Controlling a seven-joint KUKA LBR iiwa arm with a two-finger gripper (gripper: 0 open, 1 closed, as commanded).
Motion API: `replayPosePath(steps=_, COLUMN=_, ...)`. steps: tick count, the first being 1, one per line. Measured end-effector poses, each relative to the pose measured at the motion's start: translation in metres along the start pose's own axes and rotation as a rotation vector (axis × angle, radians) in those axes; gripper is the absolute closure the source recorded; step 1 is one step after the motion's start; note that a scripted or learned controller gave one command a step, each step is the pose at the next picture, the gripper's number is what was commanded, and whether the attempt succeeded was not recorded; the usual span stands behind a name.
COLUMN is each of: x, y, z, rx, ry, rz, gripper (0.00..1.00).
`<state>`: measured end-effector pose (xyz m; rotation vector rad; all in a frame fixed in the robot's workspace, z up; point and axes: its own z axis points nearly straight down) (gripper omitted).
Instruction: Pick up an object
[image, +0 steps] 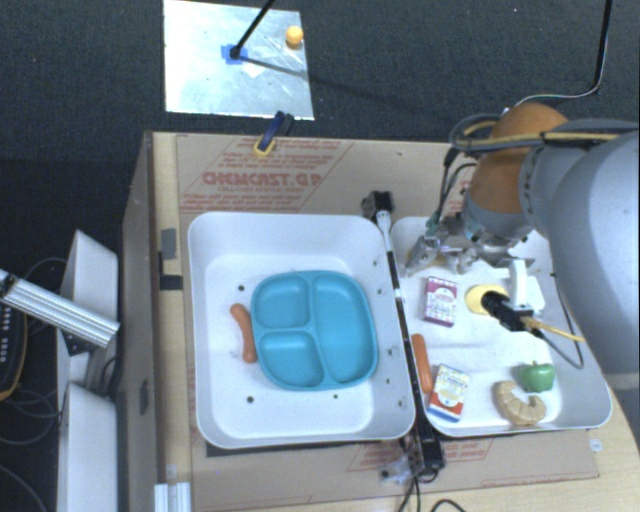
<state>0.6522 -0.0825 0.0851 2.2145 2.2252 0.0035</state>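
Note:
My gripper (446, 254) hangs over the back left part of the right bin (590, 400), fingers open and nothing between them. Just in front of it lies a small pink and white box (440, 301). A yellow round thing (488, 298) sits to the box's right, partly covered by the robot's own parts. Nearer the front are a sausage (423, 362) along the bin's left wall, a red and white carton (449, 390), a croissant (519, 403) and a green pepper (537, 376).
The left bin (215, 290) holds a blue divided plate (313, 330) with a second sausage (243, 332) lying beside its left edge. The big grey arm (590, 220) covers the right bin's back right corner.

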Motion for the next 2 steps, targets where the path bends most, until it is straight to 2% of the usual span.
replayPosePath(steps=1, x=-0.007, y=-0.035, z=0.001, rx=0.002, ry=-0.001, rz=0.003, gripper=0.00)
replayPosePath(steps=2, x=-0.007, y=-0.034, z=-0.010, rx=0.000, ry=0.000, rz=0.002, gripper=1.00)
